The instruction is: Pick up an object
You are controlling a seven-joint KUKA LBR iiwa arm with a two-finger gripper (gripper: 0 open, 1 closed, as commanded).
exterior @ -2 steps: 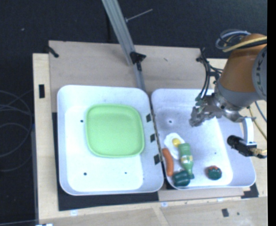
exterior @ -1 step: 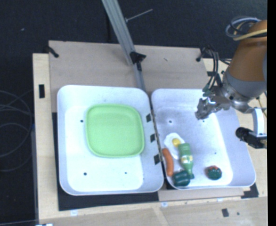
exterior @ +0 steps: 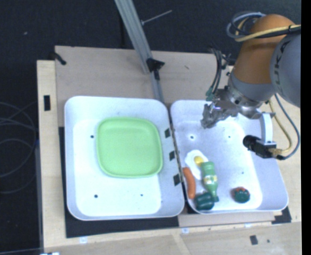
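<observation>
The grey arm with its orange band is reaching in from the right, and its two-finger hand [exterior: 210, 116] is hanging over the upper left part of the right-hand shallow white bin [exterior: 267, 187], close to that bin's far wall. Nothing is showing between its dark fingers, but whether they are spread or closed is something I cannot tell from this slanted angle. The objects for picking are lying well apart from the hand, clustered at the near edge of the same bin: a slim orange carrot-shaped toy [exterior: 189, 181] is lying along the left wall, a white and yellow fried-egg shape [exterior: 197, 159] is sitting just beside it, a small green bottle with a yellow label [exterior: 209, 178] is partly overlapping the egg, a dark green block [exterior: 204, 201] is touching the bottle's lower end, and a small round dark green and red piece [exterior: 241, 195] is resting alone to the right. In the left-hand white bin [exterior: 81, 195], a flat pale green square plate with rounded corners [exterior: 129, 146] is lying in the middle. Both bins are sitting side by side on the tan wooden surface [exterior: 92, 68].
</observation>
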